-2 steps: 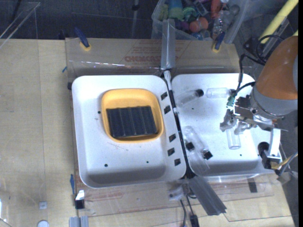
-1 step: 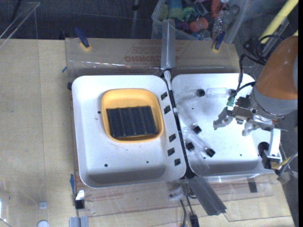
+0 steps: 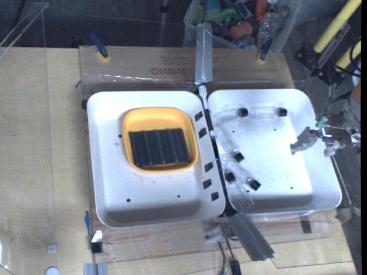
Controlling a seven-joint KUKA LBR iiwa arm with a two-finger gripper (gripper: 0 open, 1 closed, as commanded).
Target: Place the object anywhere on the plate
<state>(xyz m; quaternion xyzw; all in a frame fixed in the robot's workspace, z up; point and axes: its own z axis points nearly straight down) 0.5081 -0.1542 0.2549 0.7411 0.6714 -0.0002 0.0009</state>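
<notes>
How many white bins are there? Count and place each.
2. The left bin holds the yellow plate; the right bin sits directly beside it. None seems hidden.

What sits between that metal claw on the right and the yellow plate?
In the camera view, between the gripper and the plate lie bare right-bin floor and the divider with black clips.

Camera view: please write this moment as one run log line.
gripper: over right bin | yellow plate: left bin | dark ridged object: on plate
</notes>
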